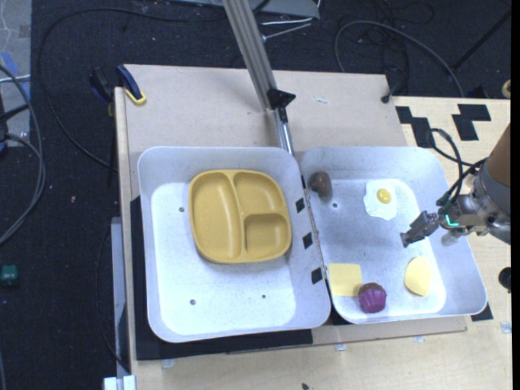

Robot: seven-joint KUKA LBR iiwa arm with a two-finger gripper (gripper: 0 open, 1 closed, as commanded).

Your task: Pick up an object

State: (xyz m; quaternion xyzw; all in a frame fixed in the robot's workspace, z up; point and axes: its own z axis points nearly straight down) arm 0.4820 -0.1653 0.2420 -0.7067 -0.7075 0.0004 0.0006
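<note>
The right bin (357,162) holds a fried egg toy (382,199) at its far side and a brown rounded piece (320,184) at its far left corner. Along its near edge lie a yellow cheese square (344,279), a purple lump (372,297) and a pale yellow rounded piece (419,276). My gripper (411,233) reaches in from the right and hangs over the bin floor between the egg and the pale yellow piece. Nothing is seen in its grasp.
The left bin (162,299) carries a yellow divided plate (240,216). A metal pole (252,43) slants up from the seam between the bins. Cables lie on the dark floor around the bench.
</note>
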